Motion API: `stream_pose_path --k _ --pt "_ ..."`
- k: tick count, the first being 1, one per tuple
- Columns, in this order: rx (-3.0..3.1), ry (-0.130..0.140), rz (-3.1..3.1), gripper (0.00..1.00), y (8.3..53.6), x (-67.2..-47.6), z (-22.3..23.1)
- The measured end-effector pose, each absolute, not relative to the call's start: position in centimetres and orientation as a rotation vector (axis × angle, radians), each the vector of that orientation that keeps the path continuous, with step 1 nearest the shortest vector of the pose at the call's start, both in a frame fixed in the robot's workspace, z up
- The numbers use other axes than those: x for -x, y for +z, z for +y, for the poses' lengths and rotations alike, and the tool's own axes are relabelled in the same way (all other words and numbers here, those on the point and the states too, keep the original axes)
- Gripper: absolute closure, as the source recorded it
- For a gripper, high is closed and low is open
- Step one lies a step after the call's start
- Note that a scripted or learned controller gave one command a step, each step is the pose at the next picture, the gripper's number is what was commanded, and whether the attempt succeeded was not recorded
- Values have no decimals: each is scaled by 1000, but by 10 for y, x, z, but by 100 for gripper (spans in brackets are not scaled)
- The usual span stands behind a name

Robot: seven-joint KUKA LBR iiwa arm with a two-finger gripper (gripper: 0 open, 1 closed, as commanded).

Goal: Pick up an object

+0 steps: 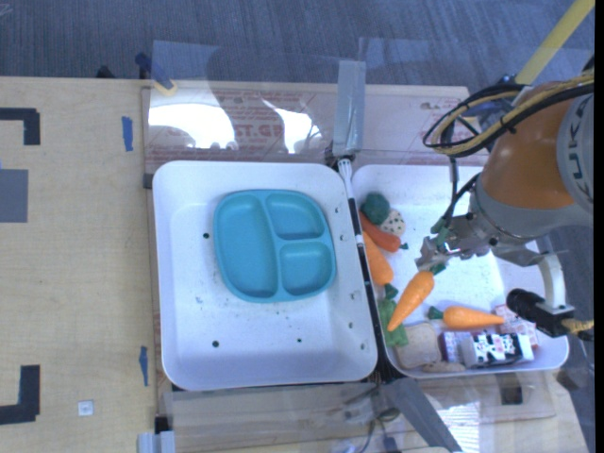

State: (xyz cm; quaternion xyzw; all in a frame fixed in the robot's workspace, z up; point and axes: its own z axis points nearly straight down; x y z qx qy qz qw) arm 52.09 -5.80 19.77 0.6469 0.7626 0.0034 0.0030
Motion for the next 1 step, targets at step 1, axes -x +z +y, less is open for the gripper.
stream_pose_path --k 1 --pt "-2036 0 2393 0 194 -519 -60"
